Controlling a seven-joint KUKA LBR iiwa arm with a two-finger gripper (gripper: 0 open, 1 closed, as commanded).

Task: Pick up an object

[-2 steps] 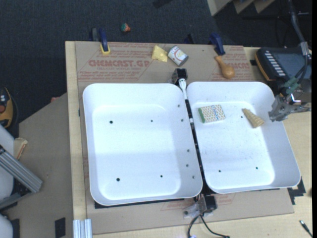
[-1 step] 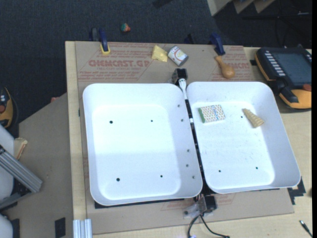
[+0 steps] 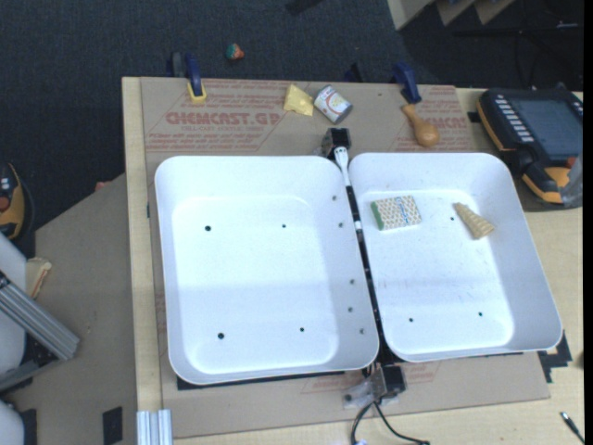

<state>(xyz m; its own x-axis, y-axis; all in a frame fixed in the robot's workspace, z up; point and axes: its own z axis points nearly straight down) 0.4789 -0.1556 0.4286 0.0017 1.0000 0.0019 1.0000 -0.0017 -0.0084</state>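
across the worktop (image 3: 139, 248), seen from above at a slant, two shallow white bins sit side by side, their inner rims touching along a dark seam that runs from top to bottom. the left bin (image 3: 176, 184) shows bare white floor marked with a few small dark dots. the right bin (image 3: 519, 248) holds two things in its upper half: a small patterned pad (image 3: 397, 213) with a green edge, lying flat near the inner rim, and a tan cone-shaped piece (image 3: 473, 221) lying on its side nearer the outer wall. the two are well apart, with white floor between them, and neither touches a wall. the lower half of the right bin is open floor, so each thing has room on every side.

beyond the bins' far rims, on the brown board, lie a yellow wedge (image 3: 298, 101), a small white box (image 3: 333, 104) just beside it, and a wooden-handled object (image 3: 422, 126) to the right. two blue clamps (image 3: 194, 74) grip the board's far edge. a black and orange handheld pendant (image 3: 537, 133) rests at the right edge of the worktop. a cable (image 3: 375, 411) trails from the near end of the seam.

as for the tool, whether its fingers stand apart or together cannot be told from this view.
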